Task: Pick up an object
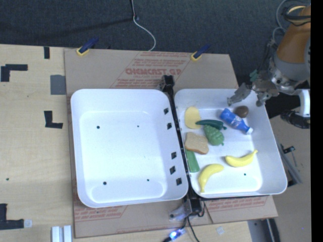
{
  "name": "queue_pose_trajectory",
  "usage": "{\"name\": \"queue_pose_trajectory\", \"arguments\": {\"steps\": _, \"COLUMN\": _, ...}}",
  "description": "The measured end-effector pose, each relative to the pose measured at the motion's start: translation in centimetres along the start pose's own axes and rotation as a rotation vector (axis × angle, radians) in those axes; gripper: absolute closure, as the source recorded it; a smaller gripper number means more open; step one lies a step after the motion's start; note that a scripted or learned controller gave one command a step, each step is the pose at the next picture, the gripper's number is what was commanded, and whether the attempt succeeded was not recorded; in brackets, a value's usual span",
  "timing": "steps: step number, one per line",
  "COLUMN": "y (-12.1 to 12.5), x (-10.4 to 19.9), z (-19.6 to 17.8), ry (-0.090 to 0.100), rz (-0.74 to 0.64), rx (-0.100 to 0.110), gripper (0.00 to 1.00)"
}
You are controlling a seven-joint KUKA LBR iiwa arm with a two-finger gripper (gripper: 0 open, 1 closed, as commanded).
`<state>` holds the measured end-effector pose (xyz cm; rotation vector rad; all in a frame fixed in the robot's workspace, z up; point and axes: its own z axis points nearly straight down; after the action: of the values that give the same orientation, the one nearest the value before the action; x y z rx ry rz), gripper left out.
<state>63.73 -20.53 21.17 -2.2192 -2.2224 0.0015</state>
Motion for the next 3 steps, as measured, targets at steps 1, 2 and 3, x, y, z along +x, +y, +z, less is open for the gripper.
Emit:
{"name": "queue_pose_trajectory", "arguments": {"steps": 1, "y": -2.5, "x": 1.2, "z": 13.4, "ry": -0.001, "rz": -0.001, "rx": 0.003, "gripper": 0.0}}
{"name": "queue_pose_trajectory", "arguments": {"steps": 2, "y": -2.1, "x": 1.1, "z": 11.4, "ry": -0.002, "rz": -0.003, "rx": -0.006, "gripper": 1.0}}
{"name": "queue_pose_trajectory", "arguments": {"steps": 3, "y": 1.2, "x": 8.6, "z": 9.4, "ry": 0.002, "rz": -0.008, "rx": -0.003, "gripper": 1.0}}
